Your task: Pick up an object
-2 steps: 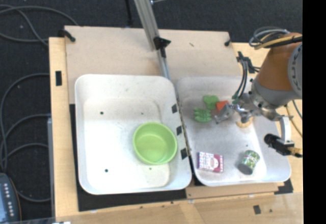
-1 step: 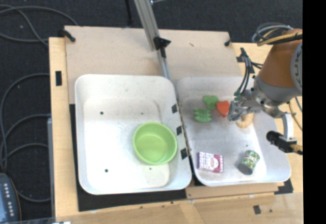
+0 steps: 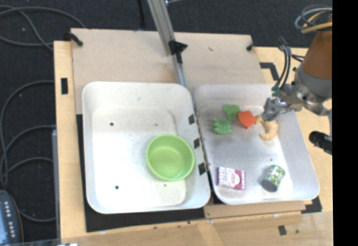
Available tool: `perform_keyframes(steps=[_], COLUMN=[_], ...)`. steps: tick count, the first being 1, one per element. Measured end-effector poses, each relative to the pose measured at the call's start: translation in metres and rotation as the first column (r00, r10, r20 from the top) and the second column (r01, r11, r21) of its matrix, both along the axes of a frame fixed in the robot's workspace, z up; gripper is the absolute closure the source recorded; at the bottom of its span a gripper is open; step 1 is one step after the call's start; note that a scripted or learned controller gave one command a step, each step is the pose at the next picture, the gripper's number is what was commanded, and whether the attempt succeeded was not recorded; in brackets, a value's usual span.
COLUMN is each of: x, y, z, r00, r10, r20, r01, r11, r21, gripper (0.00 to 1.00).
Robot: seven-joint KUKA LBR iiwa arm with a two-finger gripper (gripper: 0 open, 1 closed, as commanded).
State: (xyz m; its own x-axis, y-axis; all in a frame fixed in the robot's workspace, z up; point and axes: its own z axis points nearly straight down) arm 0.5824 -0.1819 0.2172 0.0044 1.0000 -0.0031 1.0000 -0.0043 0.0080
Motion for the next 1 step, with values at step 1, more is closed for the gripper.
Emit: perform_keyframes(steps=[1], x=[0.0008], y=[-0.0013], z=[0.0154], r00=[1.0], r10=[0.003], r20=[-0.005], r01=[-0.003], r11=[1.0], r21=[0.002], gripper=[1.0])
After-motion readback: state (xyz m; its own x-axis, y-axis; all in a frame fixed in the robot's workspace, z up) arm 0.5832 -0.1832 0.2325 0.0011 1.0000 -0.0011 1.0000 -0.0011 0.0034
